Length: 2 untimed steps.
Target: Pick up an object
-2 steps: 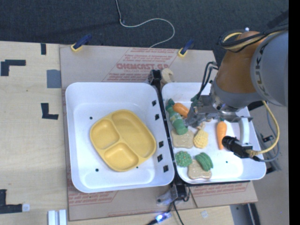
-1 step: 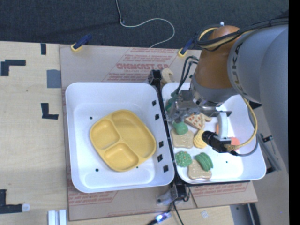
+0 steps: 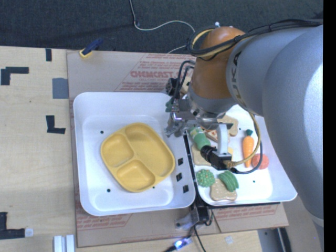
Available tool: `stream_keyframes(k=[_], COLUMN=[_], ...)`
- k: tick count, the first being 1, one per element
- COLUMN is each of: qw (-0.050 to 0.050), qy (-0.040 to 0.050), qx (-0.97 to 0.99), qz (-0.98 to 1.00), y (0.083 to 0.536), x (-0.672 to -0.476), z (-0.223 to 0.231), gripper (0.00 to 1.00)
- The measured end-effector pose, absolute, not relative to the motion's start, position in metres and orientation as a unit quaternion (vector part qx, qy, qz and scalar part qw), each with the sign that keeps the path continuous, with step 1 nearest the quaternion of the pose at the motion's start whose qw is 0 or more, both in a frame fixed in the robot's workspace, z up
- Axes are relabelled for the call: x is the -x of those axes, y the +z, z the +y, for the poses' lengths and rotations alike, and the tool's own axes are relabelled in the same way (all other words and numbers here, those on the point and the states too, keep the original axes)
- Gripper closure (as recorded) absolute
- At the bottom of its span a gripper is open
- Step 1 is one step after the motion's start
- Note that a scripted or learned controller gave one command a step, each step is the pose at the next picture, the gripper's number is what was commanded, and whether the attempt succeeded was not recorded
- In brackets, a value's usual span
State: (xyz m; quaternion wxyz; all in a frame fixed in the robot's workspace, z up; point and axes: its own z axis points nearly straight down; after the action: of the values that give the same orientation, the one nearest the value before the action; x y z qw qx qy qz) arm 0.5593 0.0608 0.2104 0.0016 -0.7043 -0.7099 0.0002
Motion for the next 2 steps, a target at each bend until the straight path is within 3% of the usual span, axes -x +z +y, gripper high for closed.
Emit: stream_keyframes(k=[2], qw=[0.001], qy=[0.0006], qx=[0.706], qz=[-0.708], y=[0.2341], x=[-0.5634], z=[0.1017], gripper=[1.0])
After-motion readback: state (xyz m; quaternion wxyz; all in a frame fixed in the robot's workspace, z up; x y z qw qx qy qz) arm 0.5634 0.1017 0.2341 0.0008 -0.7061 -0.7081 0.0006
